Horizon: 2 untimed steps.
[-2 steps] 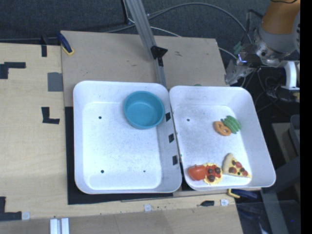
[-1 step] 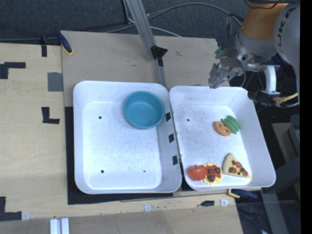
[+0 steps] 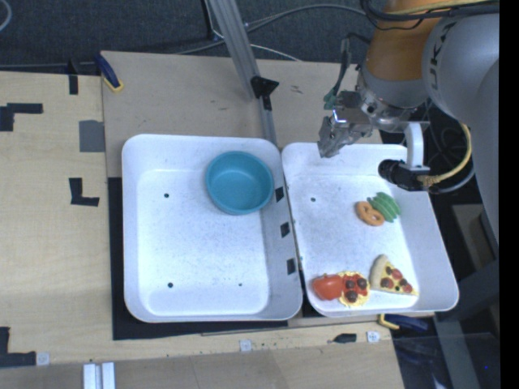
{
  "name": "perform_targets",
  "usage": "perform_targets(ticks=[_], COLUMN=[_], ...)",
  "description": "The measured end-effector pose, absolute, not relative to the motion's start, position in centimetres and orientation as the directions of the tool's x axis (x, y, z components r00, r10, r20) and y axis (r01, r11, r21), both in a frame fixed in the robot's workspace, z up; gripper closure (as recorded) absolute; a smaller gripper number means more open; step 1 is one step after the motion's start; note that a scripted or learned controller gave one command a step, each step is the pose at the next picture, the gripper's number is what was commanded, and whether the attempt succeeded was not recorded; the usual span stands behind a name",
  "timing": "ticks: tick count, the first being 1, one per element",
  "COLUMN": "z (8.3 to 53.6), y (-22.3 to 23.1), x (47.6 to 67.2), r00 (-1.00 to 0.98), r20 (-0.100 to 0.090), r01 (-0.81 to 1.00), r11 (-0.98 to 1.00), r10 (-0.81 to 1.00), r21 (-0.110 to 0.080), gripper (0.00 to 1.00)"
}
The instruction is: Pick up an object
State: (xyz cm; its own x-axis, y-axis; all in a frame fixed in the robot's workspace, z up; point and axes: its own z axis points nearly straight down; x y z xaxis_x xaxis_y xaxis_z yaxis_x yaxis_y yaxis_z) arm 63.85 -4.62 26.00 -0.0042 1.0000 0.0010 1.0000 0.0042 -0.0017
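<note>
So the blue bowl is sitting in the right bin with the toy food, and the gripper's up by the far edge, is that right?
Not quite. The camera view shows the blue bowl in the left bin, apart from the toy food. The gripper is indeed at the right bin's far edge.

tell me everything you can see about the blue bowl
The blue bowl is round, plain teal-blue, smooth and plastic-looking, with nothing visible inside. It sits upright, open side up, on the floor of the left bin, near that bin's far right corner. Nothing but the bin touches it.
</note>
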Motion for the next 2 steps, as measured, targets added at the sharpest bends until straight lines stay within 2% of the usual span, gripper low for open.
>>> perform_targets(ticks=[2], z=[23.4], y=[5.2], x=[64.2], r00=[-0.004], r20=[0.001], r01=[1.0], r11=[0.004], r10=[1.0], r21=[-0.002], gripper=[1.0])
